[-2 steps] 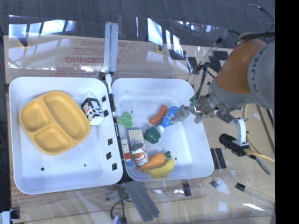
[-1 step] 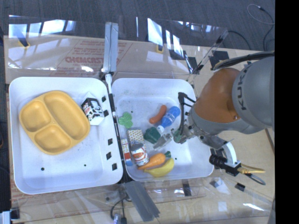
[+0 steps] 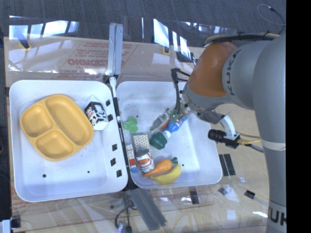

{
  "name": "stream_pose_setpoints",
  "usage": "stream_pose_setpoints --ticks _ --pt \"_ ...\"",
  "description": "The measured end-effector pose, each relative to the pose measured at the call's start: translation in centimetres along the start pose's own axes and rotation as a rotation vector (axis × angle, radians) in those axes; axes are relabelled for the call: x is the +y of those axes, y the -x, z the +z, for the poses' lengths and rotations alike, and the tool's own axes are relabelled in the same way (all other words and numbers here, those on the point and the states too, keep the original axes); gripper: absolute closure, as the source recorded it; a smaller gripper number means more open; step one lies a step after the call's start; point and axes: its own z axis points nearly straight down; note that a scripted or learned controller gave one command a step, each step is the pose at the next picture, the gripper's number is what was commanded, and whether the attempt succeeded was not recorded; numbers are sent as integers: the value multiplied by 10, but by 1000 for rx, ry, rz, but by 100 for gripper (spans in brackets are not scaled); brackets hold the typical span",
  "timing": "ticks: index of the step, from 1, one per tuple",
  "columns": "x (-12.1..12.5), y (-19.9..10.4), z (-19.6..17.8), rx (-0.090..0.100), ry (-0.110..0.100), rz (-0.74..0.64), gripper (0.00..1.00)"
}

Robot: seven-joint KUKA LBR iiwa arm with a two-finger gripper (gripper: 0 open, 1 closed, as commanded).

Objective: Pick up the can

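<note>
I see the arm (image 3: 243,72) reaching in from the right over the right bin (image 3: 204,154), its orange band above the wrist. The gripper (image 3: 169,121) sits low in the middle of that bin, and I cannot tell how it is set. Just beside its tip lie a small blue-and-orange bottle (image 3: 174,125) and a dark green piece (image 3: 158,140).

The can (image 3: 145,161), with a red label, lies near the front left corner of the right bin, apart from the gripper. A checkered box (image 3: 141,141) sits just behind it, and a toy carrot (image 3: 161,167) and a banana (image 3: 166,176) rest against its right side. A light green piece (image 3: 130,125) lies further back by the left wall.

In the left bin (image 3: 29,178) I see a yellow divided plate (image 3: 56,126) with a black-and-white packet (image 3: 96,113) at its right edge.
</note>
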Motion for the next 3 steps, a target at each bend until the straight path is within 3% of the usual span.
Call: stream_pose_setpoints --ticks 1,2,3 --pt "-64 12 13 4 -3 217 0" --pt "-34 40 50 0 1 185 0" --pt "-52 -31 14 3 -2 -56 0"
